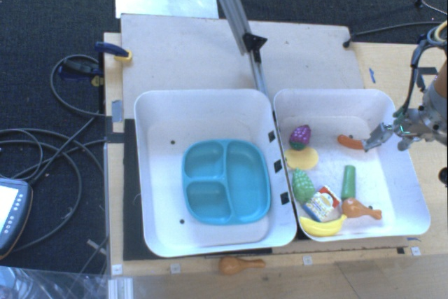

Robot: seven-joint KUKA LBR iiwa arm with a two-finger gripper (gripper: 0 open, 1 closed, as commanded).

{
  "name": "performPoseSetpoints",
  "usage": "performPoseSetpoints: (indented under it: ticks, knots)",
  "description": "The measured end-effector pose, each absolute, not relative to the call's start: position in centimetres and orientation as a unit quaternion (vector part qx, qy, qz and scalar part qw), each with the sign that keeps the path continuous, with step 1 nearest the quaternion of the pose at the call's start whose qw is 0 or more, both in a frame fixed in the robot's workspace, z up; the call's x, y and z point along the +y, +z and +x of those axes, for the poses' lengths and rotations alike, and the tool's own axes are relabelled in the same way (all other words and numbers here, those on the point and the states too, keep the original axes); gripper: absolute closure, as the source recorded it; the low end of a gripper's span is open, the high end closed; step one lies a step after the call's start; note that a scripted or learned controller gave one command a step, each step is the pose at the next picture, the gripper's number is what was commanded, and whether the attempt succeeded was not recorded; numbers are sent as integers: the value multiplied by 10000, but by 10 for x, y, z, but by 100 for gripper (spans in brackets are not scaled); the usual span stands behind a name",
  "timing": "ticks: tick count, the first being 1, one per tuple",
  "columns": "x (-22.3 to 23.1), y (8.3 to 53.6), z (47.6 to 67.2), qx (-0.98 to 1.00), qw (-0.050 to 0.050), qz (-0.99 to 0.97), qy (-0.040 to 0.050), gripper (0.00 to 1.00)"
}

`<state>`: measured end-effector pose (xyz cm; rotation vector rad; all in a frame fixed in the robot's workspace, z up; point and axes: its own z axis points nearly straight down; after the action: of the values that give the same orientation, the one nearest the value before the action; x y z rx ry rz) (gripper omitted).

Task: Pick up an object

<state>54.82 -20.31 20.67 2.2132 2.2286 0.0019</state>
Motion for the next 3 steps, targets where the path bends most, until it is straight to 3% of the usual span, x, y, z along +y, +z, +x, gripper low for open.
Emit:
performPoseSetpoints:
  ticks: [1,3]
  knots:
    - [-203,207,548,7092,4,7050,7,0]
    - [-205,95,554,7071,-15,7071,-8,0]
